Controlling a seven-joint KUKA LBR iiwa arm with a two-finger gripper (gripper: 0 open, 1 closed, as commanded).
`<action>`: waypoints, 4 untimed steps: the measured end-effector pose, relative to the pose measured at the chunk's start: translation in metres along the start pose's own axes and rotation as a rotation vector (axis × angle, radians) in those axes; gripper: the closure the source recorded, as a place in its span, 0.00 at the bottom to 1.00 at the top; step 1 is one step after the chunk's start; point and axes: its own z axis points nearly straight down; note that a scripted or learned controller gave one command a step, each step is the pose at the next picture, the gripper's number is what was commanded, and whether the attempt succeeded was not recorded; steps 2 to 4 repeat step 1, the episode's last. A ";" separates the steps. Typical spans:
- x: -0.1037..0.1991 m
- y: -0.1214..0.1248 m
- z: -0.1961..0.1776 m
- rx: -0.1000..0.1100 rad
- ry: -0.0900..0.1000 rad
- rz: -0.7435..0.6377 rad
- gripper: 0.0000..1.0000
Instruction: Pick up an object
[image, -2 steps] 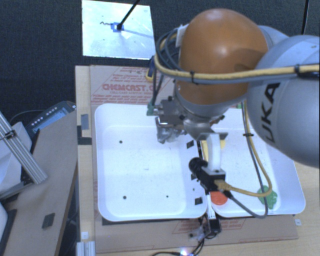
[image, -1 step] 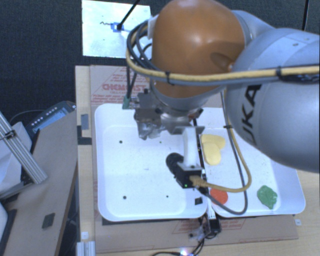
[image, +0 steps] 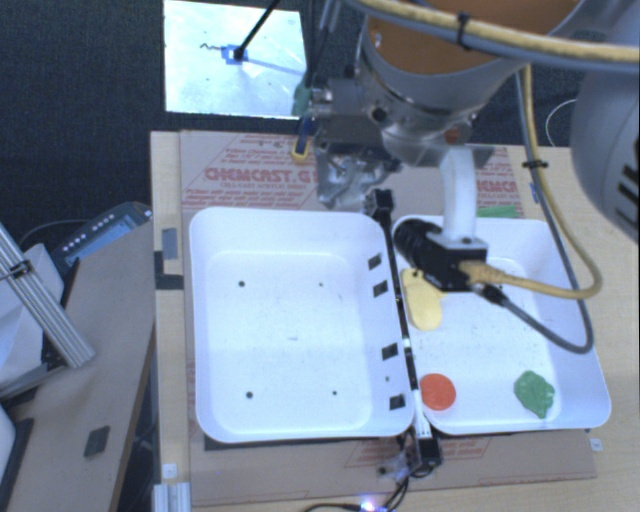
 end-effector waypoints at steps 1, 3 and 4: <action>-0.084 -0.009 -0.012 0.011 -0.007 0.011 1.00; -0.084 -0.009 -0.012 0.011 -0.007 0.011 1.00; -0.084 -0.009 -0.012 0.011 -0.007 0.011 1.00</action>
